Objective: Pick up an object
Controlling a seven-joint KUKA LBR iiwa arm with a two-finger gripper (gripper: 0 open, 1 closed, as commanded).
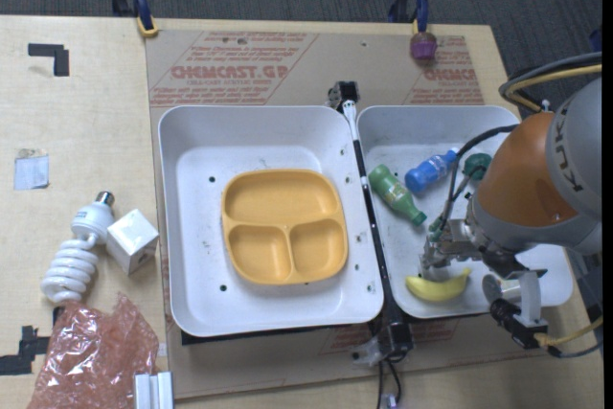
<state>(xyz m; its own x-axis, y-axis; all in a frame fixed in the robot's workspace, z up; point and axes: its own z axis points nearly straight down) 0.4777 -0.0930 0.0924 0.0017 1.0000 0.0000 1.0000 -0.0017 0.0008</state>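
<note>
Gripper hangs low in the right bin, just above the banana. Whether it is apart or together I cannot tell, for the wrist hides it. Nothing shows clamped in it. That banana lies near the bin's front wall, curved, ends turned up. It looks like a light, stiff plastic toy with a smooth skin, so probably slippery; a hold across the thick middle seems safest. Behind it lie a green bottle and a blue bottle, both on their sides. Across in the left bin sits a yellow tray.
</note>
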